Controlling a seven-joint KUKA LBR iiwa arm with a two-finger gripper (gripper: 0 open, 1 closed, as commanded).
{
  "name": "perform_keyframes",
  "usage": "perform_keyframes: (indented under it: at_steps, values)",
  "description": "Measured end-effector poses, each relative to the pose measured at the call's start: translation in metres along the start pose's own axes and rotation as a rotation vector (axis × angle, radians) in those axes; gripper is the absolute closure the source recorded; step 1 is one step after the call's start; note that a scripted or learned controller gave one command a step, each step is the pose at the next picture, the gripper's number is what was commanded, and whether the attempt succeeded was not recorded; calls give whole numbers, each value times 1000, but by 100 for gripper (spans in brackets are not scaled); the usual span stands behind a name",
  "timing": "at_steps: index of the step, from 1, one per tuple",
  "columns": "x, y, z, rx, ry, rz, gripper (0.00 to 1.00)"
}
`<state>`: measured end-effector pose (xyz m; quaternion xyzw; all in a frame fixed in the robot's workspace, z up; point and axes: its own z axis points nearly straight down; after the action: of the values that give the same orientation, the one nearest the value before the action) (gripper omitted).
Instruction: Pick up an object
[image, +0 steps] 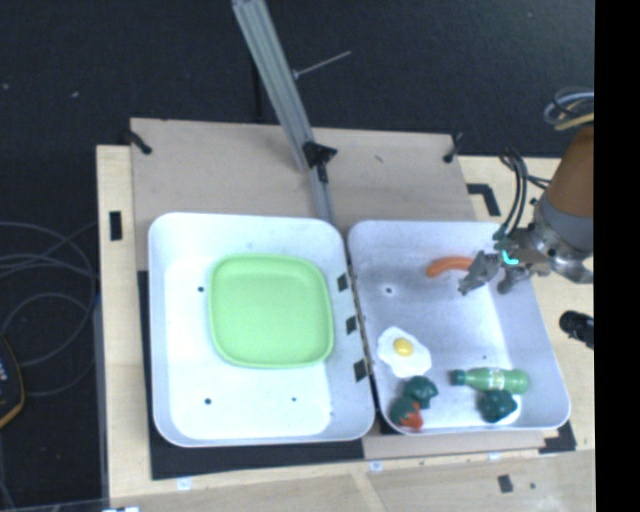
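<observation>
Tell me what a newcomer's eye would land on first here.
First the green plate, filling the middle of the left bin. Then the gripper over the right bin, open beside an orange carrot near the far wall. A fried egg lies by the divider.

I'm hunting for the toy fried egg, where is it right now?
The fried egg lies in the right bin, near its left wall, just above the broccoli piece and left of the green bottle.
</observation>
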<state>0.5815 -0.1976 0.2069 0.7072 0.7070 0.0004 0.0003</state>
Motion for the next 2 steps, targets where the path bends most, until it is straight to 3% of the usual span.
perform_keyframes:
  at_steps: [1, 2]
  values:
    - [0, 0, 0, 0, 0, 0, 0]
    - [-9, -3, 59, 5, 0, 1, 0]
